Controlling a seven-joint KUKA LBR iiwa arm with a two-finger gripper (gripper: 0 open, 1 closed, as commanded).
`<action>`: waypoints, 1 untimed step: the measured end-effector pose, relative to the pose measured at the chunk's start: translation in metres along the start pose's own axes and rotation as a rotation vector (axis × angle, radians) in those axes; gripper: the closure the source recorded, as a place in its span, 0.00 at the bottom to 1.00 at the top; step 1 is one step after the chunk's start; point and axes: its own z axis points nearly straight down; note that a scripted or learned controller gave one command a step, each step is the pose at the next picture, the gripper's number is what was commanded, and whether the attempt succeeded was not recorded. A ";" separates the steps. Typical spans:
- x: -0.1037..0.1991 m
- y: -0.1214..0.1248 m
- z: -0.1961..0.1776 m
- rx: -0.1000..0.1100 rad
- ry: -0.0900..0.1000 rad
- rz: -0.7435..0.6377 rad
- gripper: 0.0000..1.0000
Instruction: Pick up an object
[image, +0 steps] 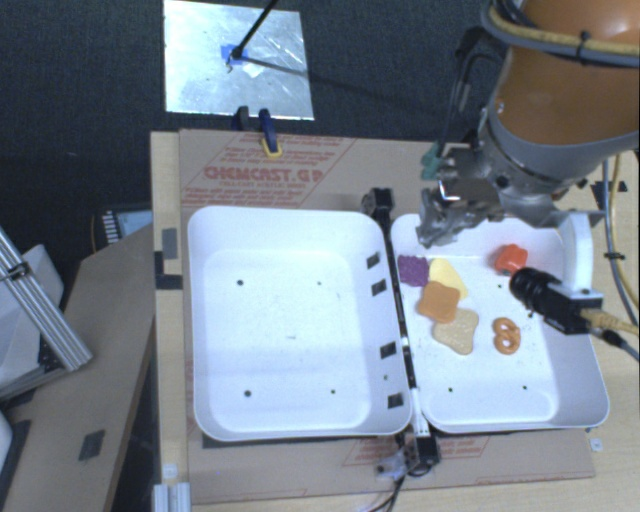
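Over right bin (575, 400) | pincer (437, 228) grip state unclear | purple piece (412, 268) just below it

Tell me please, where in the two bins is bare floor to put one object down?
The left bin has bare floor from wall to wall. In the right bin, the front strip below the pretzel is bare. The back is crowded around the gripper and the purple piece.

One fixed camera looks down from above the desk (170, 330) at a slant, far enough back to take in both white bins: the left bin (290, 320) near the frame's centre, the right bin (570, 400) toward the right edge, where the arm (560, 90) enters, large and close to the lens
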 end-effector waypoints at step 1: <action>-0.062 -0.008 0.068 0.016 -0.007 0.018 1.00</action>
